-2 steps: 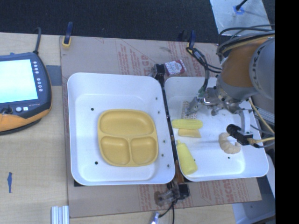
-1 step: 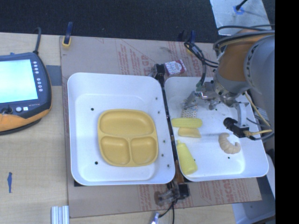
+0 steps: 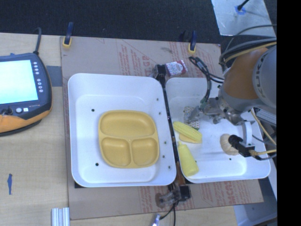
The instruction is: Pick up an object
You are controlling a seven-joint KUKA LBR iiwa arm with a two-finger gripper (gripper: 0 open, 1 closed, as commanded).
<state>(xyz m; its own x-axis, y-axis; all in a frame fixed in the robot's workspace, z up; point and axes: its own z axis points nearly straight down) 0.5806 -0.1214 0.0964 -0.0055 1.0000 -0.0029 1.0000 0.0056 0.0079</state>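
Observation:
My gripper [image 3: 194, 117] hangs over the middle of the right bin [image 3: 244, 172], at the end of the grey arm with the orange band [image 3: 244, 72]. Just below and to its left lies a yellow corn-shaped piece [image 3: 187, 132], very close to the gripper's tip. A yellow block [image 3: 187, 159] lies in front of that, near the bin's left wall. A beige round piece [image 3: 229, 144] rests at the right side of the bin, partly behind a black fitting on the arm. I see nothing lifted off the bin floor.
The left bin [image 3: 82, 173] holds a yellow divided plate [image 3: 128, 139]. A small red-and-white packet [image 3: 175, 68] lies behind the bins. A teach pendant [image 3: 21, 91] sits at the far left of the bench. Cables run along the arm at the right.

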